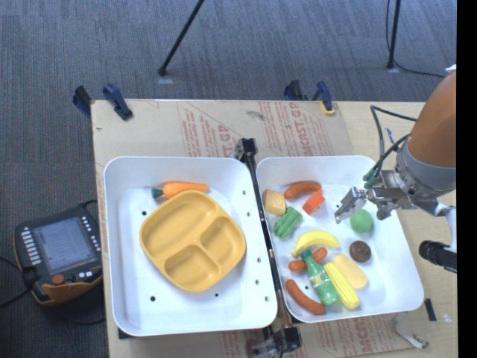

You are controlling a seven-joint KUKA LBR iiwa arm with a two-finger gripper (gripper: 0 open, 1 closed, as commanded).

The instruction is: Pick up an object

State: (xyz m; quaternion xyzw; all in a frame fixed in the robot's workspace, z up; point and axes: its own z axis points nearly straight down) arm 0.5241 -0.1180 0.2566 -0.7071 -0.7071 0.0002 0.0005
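Red mirrored lettering on the brown cardboard bench sheet (223,129) is unreadable to me. The yellow three-compartment plastic tray (192,240) sits in the left white bin (119,200). In the right white bin (395,289), my gripper (356,206) hangs spread, empty, just above the small green ball (361,221).

a robotics lab or test room: grey office carpet (223,36), a plywood bench (216,121) held by blue clamps (117,100), tripod legs (182,32) standing behind it, a teach pendant (59,253) lying on the floor at the left, and two white bins (119,177) stocked with toy plastic food (320,274) and a yellow divided tray (192,239).
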